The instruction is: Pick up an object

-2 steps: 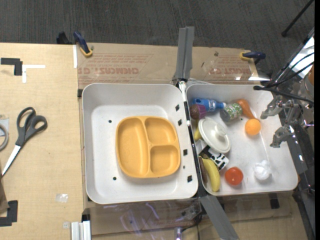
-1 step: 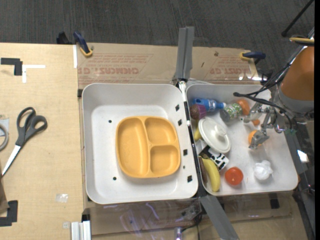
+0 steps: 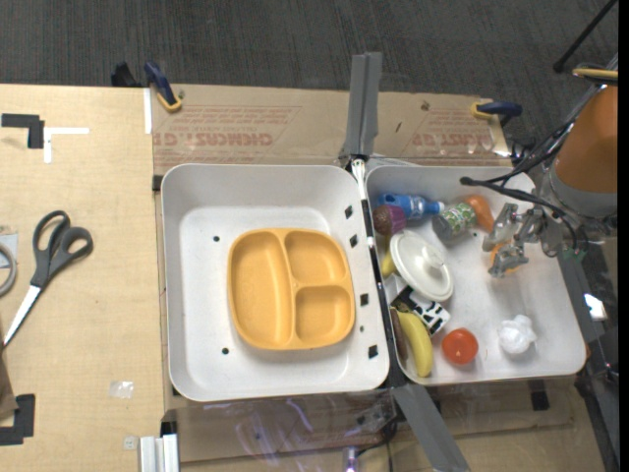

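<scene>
Gripper (image 3: 507,247) poised over the right bin (image 3: 550,362), near its upper right part, reaching in from the right; jaws slightly apart, nothing seen between them, a small orange bit (image 3: 511,256) just at the fingertips, contact unclear. Left of the gripper: orange ball (image 3: 479,208), grey can (image 3: 453,219), blue bottle (image 3: 413,206), white lid (image 3: 424,266). Below the lid: banana (image 3: 417,339), red tomato (image 3: 459,346); below the gripper, white crumpled thing (image 3: 516,334). Far left of the lid, in the left bin (image 3: 187,293): yellow tray (image 3: 292,288), three compartments.
</scene>
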Robot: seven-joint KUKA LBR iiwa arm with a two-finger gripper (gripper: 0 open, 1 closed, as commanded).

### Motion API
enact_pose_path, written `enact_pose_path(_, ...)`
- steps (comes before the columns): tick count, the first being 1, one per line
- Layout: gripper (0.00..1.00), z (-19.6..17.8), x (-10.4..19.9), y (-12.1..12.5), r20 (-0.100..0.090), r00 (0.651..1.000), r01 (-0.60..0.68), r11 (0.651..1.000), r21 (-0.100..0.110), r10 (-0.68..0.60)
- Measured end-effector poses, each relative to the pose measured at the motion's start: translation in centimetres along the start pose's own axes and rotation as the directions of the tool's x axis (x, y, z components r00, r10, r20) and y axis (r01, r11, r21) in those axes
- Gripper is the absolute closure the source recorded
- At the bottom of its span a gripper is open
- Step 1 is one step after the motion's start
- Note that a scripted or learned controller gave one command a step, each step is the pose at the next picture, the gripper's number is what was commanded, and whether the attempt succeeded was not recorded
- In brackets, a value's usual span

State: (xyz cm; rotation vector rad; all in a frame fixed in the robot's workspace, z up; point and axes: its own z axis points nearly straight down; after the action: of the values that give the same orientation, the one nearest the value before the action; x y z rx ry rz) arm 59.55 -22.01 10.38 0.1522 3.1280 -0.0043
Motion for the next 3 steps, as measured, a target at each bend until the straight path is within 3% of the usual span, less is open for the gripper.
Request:
enact_pose_path(1, 1.00, -12.1, -0.4, 2.5, -0.004, 1.000, -0.031, 1.000, -0.001, 0.031)
enact_pose_path(2, 1.00, -15.3, -2.6, 6.3, -0.005, 0.990, -0.143, 0.990, -0.001, 0.143)
enact_pose_path(3, 1.00, -2.9, 7.2, 9.4, -0.008, 0.993, 0.116, 0.993, -0.003, -0.116)
